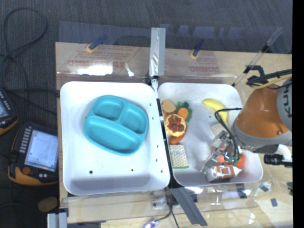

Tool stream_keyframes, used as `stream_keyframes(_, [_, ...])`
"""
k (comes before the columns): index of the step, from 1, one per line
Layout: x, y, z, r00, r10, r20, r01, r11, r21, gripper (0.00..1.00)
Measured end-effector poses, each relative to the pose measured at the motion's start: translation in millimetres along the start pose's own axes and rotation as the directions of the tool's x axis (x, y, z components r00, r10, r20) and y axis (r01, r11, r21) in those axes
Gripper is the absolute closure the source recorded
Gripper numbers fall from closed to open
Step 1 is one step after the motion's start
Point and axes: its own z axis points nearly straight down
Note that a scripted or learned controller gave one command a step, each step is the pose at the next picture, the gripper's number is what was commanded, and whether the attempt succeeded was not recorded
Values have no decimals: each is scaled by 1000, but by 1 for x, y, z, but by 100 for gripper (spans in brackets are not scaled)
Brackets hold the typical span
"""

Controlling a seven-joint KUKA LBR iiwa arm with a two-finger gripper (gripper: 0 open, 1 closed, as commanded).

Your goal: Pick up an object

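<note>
We see gripper (219,161) low in right bin (199,90), near-right corner, arm reaching in from right. Brown-and-white carton (222,173) lies directly beneath fingertips, touching or nearly so, long axis roughly left-right along near wall. We cannot tell jaw state; linkage clutter hides gap. Banana (213,105) lies far side, pizza toy (176,124) left. Blue divided plate (116,124) sits in left bin (76,175), well apart.

Both bins (71,127) are white. Divided plate (116,124) is turquoise, banana (214,105) yellow, little packet (178,156) has a green checked pattern, and the arm (261,115) has an orange band.
</note>
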Motion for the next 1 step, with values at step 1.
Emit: stream_keyframes(1, [-59,-29,1,997,79,-6,-79,997,-3,0])
